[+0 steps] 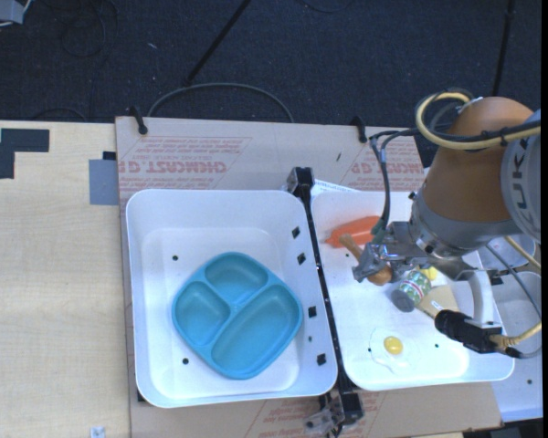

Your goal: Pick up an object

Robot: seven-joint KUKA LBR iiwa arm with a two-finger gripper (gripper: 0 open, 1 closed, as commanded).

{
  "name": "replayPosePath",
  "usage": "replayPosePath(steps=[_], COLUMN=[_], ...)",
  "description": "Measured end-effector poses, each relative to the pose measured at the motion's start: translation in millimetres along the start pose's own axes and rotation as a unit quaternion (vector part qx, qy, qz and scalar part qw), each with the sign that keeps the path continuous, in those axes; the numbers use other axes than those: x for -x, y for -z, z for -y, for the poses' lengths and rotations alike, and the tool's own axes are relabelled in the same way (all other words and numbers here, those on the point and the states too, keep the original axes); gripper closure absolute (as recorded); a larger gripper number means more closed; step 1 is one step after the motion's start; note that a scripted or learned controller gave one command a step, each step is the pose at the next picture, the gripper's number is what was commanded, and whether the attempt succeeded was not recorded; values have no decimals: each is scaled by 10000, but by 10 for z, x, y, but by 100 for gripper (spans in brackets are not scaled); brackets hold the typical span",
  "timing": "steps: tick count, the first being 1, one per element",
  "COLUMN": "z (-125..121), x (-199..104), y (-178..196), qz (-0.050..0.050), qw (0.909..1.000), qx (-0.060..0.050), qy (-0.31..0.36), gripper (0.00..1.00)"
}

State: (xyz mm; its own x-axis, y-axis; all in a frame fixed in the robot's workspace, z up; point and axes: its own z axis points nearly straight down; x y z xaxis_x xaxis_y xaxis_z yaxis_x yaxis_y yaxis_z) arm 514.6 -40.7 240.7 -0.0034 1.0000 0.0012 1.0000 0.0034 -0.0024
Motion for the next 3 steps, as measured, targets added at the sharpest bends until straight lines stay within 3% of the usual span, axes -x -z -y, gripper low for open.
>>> replayPosePath(steps=[2,3], z=[-515,-574], x=[-995,-1510], y=[-166,-242], qz=[3,7], qw=[10000,10000], qx=[-4,-4], qy=[2,-4], gripper=[100,100])
